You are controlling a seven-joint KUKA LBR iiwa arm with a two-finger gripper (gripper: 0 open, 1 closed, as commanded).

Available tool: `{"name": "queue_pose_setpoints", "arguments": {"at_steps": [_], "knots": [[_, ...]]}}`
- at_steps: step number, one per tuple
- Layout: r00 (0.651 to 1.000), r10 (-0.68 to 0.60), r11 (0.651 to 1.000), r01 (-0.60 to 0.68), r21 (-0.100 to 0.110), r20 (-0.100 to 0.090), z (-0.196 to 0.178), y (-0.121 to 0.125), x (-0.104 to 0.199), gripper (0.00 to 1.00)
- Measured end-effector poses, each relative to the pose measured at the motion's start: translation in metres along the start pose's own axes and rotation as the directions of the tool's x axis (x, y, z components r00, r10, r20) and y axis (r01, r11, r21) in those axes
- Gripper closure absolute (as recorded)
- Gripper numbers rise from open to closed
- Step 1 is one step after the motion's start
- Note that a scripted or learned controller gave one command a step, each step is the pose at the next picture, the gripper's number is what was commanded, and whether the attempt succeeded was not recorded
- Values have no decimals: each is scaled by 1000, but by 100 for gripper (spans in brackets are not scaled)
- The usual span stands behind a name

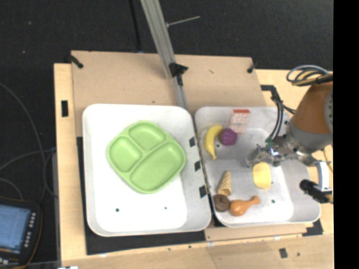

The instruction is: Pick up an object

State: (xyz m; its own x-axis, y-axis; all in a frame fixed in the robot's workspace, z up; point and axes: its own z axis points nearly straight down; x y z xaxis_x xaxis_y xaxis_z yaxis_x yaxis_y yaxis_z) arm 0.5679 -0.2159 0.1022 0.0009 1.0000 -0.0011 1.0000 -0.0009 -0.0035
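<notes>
My gripper (259, 156) hangs low over the right bin (280, 209), reaching in from the right, directly above a yellow block (262, 176). Nothing shows between its fingers. Further left in the same bin lie a banana (211, 140) and a purple ball (228, 137) touching it. A red and white packet (240, 119) lies at the back. Near the front are an ice cream cone (224, 181), a brown doughnut-like piece (221, 202) and an orange drumstick shape (243, 205).
The left bin (101, 206) holds a green divided plate (147, 156). A slanted metal pole (160, 35) rises behind the bins. A screen (17, 228) sits off the bench at lower left.
</notes>
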Motion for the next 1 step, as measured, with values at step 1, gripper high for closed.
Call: {"name": "queue_pose_setpoints", "arguments": {"at_steps": [1], "knots": [[1000,4,1000,-4,-6,1,-14,1,-1,100]]}}
